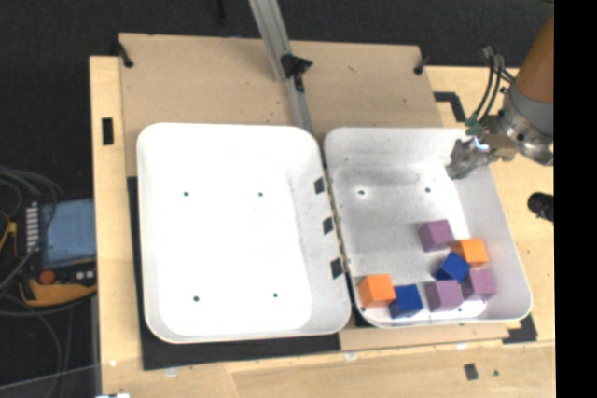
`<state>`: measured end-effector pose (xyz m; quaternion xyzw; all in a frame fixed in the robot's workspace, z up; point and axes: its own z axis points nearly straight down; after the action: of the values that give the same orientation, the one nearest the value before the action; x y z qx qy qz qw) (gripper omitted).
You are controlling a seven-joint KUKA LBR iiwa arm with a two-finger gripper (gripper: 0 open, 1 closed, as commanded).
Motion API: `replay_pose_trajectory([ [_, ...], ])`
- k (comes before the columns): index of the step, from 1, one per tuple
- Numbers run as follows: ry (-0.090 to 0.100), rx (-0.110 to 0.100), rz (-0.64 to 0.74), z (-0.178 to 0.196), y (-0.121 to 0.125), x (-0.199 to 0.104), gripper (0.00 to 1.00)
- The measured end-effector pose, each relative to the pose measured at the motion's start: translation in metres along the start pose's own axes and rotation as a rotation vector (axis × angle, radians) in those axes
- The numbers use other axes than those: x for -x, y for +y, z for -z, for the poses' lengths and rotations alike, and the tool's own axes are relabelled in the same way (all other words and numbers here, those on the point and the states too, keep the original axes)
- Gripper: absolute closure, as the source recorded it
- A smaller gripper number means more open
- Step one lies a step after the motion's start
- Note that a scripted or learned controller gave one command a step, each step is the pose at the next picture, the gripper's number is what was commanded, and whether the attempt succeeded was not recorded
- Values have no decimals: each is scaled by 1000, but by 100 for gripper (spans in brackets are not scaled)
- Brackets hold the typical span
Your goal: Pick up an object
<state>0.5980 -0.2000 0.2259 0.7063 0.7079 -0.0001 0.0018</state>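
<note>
A robot gripper [464, 159], its finger state impossible to tell, hovers at the right bin's [392, 144] far edge, well apart from the coloured blocks [437, 234] clustered near its front corner, risking an empty grasp.

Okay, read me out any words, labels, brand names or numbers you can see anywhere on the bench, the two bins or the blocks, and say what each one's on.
None can be read: the white bins, the blocks and the bench carry no legible text.
The box beside the bench is too blurred to read.
</note>
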Motion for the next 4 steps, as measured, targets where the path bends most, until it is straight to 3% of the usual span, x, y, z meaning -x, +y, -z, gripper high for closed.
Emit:
replay_pose_trajectory([
  [2, 3, 0, 5, 9, 11, -89, 100],
  [4, 4, -3, 0, 7, 5, -188, 100],
])
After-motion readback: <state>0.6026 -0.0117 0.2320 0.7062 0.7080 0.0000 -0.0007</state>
